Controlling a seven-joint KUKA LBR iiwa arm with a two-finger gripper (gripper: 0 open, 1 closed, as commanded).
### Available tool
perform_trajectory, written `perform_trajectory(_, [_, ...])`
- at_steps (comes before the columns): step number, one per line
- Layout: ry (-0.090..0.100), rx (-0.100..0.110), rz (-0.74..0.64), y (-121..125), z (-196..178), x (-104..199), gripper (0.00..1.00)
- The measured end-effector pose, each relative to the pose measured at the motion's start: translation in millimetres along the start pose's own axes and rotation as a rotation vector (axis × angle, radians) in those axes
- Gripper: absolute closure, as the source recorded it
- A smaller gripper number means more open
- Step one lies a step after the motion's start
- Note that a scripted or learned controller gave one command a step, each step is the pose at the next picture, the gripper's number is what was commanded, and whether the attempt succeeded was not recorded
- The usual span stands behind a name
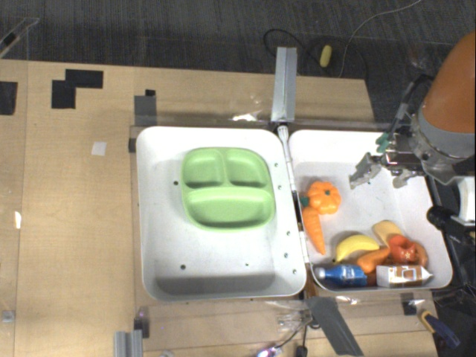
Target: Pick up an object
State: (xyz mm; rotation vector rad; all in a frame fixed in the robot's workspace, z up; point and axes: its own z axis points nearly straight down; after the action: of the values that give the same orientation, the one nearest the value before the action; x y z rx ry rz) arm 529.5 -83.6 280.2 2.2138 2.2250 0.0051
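Camera view: surface carries two white bins. Left bin holds a green divided plate. Right bin holds my targets. My gripper hangs over its upper part, fingers spread, nothing between them. Small orange pumpkin lies nearest, just down-left of me; carrot below it, long axis running down the bin; banana further on.

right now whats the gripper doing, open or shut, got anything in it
Gripper: open, nothing between its fingers, above the bare upper part of the right bin, apart from the small orange pumpkin.
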Motion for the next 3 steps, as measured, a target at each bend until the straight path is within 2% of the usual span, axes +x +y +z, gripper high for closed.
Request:
perform_trajectory(1, [0.0, 0.002, -0.016, 47.7, 92.9, 27.9, 0.0])
perform_trajectory(2, [0.0, 0.001, -0.036, 54.8, 173.6, -3.2, 0.0])
perform_trajectory(3, [0.001, -0.005, -0.035, 56.8, 161.6, -2.5, 1.0])
